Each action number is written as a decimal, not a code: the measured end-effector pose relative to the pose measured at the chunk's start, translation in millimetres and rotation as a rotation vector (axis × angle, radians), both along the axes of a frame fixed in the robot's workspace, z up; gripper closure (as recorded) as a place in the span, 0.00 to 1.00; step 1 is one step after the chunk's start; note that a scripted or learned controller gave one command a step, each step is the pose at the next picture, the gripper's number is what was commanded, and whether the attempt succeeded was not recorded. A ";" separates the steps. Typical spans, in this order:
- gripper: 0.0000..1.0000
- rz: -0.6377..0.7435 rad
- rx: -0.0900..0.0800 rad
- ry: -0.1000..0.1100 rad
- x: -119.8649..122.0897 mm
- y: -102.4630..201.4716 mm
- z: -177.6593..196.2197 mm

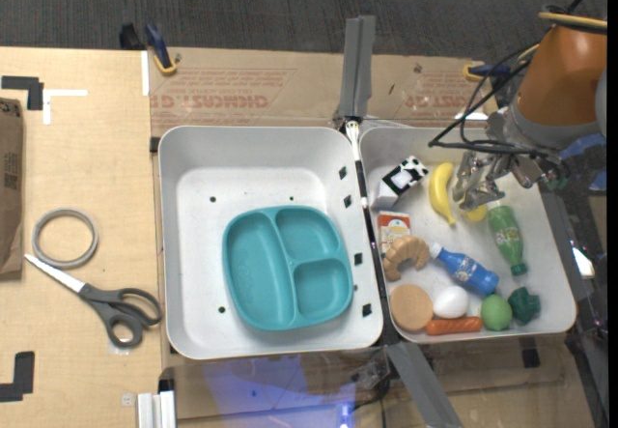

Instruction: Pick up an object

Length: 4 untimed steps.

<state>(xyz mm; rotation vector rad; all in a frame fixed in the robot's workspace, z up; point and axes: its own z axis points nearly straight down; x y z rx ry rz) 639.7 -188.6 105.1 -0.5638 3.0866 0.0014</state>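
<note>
Camera view: your banana [441, 192] is lying in the right bin [555, 223], up near its back half, and your gripper [475, 186] is hanging just beside it on its right. Whether the tool is grasping, clenched or released, you cannot tell from this angle. It is hovering over the banana's lower end and just above the green bottle [507, 239], which is lying tilted along the bin's right side. Moving outward, you are seeing a blue bottle [464, 267], a white egg [450, 301], a carrot [453, 326] and a green lime [495, 311] crowding the near edge. In the left bin [193, 165], a teal divided tray [288, 268] is sitting alone. Out on the bench, scissors [101, 300] and a tape roll [65, 237] are resting well apart from both bins.
</note>
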 end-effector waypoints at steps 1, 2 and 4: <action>0.00 0.000 -0.001 -0.003 0.6 -0.4 1.3; 0.00 -0.159 -0.001 -0.001 -21.3 44.8 -11.8; 1.00 0.099 -0.001 -0.004 19.8 38.2 -11.2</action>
